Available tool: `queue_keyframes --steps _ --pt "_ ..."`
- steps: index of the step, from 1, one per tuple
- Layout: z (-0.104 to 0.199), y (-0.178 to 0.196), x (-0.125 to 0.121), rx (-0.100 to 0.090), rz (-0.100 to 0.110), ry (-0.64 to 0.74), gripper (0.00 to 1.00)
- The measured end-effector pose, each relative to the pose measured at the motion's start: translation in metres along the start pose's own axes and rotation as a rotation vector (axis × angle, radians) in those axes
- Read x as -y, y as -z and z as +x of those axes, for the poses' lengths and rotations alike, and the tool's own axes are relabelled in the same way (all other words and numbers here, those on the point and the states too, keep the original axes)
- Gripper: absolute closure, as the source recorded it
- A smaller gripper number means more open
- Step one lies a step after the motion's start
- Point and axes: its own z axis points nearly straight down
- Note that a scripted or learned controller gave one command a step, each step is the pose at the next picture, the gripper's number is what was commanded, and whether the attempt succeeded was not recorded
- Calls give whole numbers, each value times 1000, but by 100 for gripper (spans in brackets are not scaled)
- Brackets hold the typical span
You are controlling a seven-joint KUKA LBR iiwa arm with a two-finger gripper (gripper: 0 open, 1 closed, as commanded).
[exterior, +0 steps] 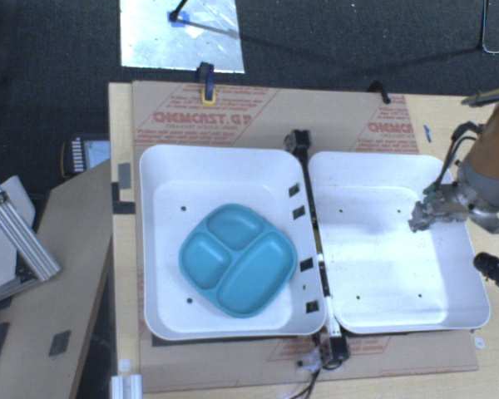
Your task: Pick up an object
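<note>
Plate, blue with three compartments, lies in the left bin, the only object to pick. Gripper hangs over the right bin, well apart from the plate, and holds nothing visible. The approach step seems not yet done; next the arm must probably cross the divider toward the plate.

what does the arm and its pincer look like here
The arm has a rounded tan-orange section at the right edge, with thin dark cables looping beside it. Below it sits a grey metal wrist and the small grey metallic pincer. A black part juts out lower down.
</note>
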Motion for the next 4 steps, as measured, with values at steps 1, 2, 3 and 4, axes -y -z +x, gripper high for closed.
queue_keyframes --steps 1,2,3,4 --pt "0 54 -2 0 -1 0 100" --pt "-1 83 -4 0 1 0 100" --pt "51 89 -2 -3 4 3 100" --pt "107 75 -9 -3 4 3 100"
